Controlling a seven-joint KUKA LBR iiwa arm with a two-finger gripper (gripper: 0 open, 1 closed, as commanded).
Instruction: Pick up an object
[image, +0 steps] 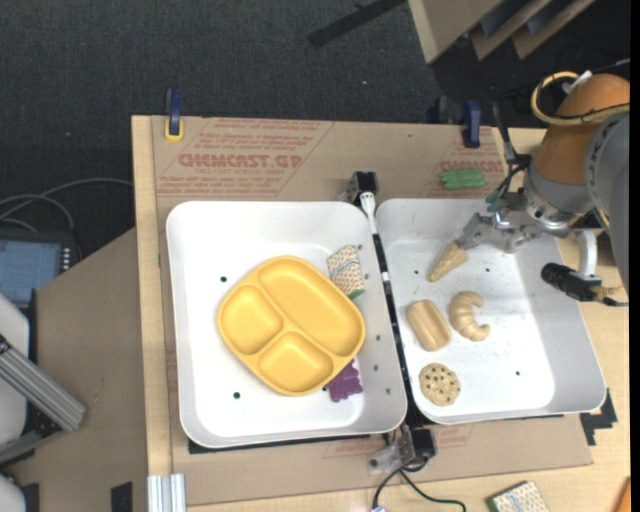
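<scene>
Grey arm (590, 170) reaching in from right, low over right bin (540, 390), fingers' (497, 226) state unclear

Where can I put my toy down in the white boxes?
Right bin: bare floor right of the croissant and cookie. Left bin: a strip along its top, above the yellow plate. Crowded: by the tool and cone.
</scene>
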